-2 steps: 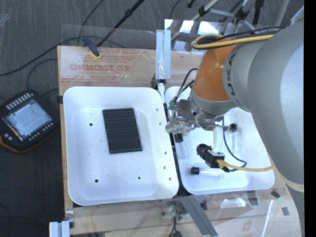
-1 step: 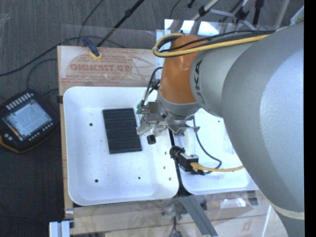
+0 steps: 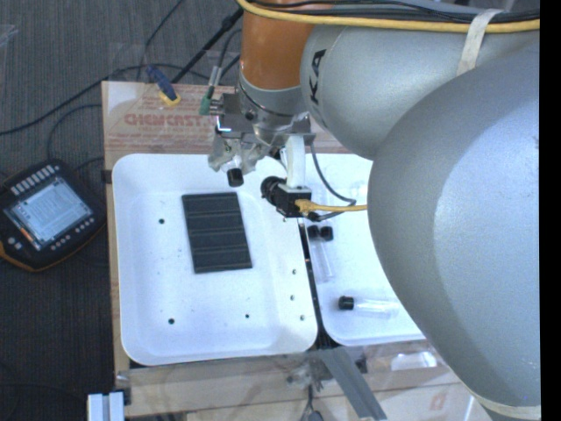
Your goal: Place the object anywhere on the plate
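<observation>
The plate (image 3: 216, 231) is a dark ribbed rectangle lying flat in the left white bin (image 3: 149, 279). My gripper (image 3: 234, 163) hangs over the far side of that bin, just beyond the plate's far edge. A small clear tube with a black cap (image 3: 235, 178) shows between its fingertips, cap end down, and the fingers are shut on it. The tube is above the bin floor and apart from the plate.
The right bin (image 3: 368, 327) holds two more clear tubes with black caps (image 3: 323, 251) (image 3: 366, 304). A black fitting with a yellow cable (image 3: 282, 196) hangs from the wrist over the divide between the bins. A teach pendant (image 3: 46, 210) lies left of the bench.
</observation>
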Available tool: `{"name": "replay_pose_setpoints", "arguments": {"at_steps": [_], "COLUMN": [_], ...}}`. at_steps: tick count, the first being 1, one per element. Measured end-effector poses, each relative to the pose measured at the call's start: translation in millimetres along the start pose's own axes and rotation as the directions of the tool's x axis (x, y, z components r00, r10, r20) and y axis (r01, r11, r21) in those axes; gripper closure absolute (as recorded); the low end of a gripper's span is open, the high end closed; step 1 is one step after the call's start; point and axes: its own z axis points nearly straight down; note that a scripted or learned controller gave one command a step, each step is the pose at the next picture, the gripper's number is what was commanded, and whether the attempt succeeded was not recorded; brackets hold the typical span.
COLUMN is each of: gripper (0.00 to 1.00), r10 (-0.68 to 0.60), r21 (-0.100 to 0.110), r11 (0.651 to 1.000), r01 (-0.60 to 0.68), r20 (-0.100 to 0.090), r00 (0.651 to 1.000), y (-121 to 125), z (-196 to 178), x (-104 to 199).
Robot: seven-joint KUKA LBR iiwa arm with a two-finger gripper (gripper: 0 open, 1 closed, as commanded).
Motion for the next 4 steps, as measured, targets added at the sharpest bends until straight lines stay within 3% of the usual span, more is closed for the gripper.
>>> {"name": "replay_pose_setpoints", "arguments": {"at_steps": [1,2,3,4], "gripper": [1.0,1.0,1.0,1.0], "r10": [-0.265,-0.557,-0.939,-0.997], "r21": [-0.002,-0.002,-0.006,-0.006], "r11": [0.964,0.831,0.343,-0.075], "r01": [0.265,0.557,0.939,0.997], "r20": [-0.001,-0.001,0.003,0.004], "r00": [0.964,0.831,0.343,-0.075], "y": [38,-81,-91,-113], "z": [-82,-134,-148,-153], "x": [62,47,47,61]}}
